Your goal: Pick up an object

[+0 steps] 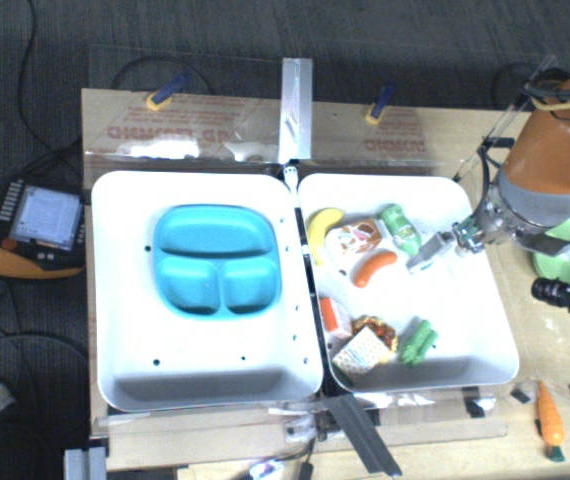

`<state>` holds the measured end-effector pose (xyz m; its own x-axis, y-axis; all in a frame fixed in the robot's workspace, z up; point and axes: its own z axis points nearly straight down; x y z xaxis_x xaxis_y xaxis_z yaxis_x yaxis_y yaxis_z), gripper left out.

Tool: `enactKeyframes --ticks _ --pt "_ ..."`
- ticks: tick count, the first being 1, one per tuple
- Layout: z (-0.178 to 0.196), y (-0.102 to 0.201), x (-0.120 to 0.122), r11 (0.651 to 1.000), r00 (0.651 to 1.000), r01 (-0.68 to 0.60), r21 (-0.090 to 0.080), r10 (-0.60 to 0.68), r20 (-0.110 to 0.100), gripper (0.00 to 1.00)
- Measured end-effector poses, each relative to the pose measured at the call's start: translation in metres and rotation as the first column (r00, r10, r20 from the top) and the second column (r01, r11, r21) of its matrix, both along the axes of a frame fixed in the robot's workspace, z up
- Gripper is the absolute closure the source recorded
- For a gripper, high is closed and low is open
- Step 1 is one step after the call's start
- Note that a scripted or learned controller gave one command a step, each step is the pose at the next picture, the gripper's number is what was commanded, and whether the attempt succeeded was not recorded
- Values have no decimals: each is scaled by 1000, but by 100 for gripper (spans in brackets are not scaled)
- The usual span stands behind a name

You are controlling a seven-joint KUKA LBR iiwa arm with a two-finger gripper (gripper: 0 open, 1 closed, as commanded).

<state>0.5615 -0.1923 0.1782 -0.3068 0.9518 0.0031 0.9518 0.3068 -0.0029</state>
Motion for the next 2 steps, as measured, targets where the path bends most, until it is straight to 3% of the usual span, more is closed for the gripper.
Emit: enactKeyframes --ticks 1,2 --pt "-90 17 36 997 997 -76 -8 76 10 0" --pt "-88 -22 51 1000 1000 -26 6 26 10 0"
